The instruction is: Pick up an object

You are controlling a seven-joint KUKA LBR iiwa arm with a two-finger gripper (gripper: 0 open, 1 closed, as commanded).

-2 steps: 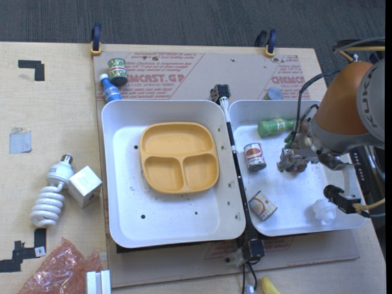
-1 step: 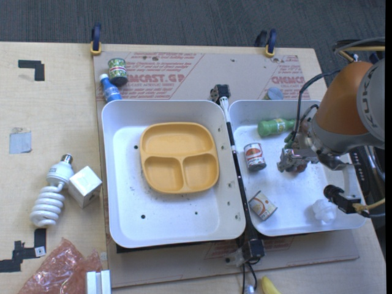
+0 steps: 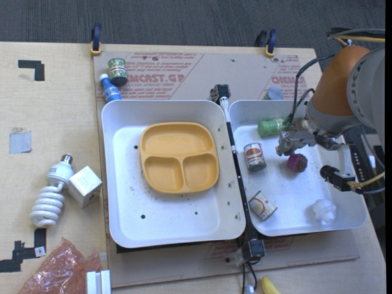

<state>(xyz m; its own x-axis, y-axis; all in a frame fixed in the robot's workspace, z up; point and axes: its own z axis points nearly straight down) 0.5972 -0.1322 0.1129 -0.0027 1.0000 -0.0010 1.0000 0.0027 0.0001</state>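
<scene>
Right bin (image 3: 349,222): gripper (image 3: 288,146) poised at the 10 o'clock side of a purple object (image 3: 297,162), close by it; whether its fingers are parted or closed cannot be told. Two cans (image 3: 254,156) lie toward 8 o'clock. Left bin (image 3: 116,164) holds a yellow divided tray (image 3: 179,157)

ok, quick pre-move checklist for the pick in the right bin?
1. End effector over the right bin: ok.
2. Target nearby: purple ball just below it: ok.
3. Ball clear of neighbours: can to its left stands apart: ok.
4. Something already held: cannot tell.
5. Green bottle close by the end effector, may get bumped: not ok.
6. Yellow tray in the left bin, out of the way: ok.
</scene>
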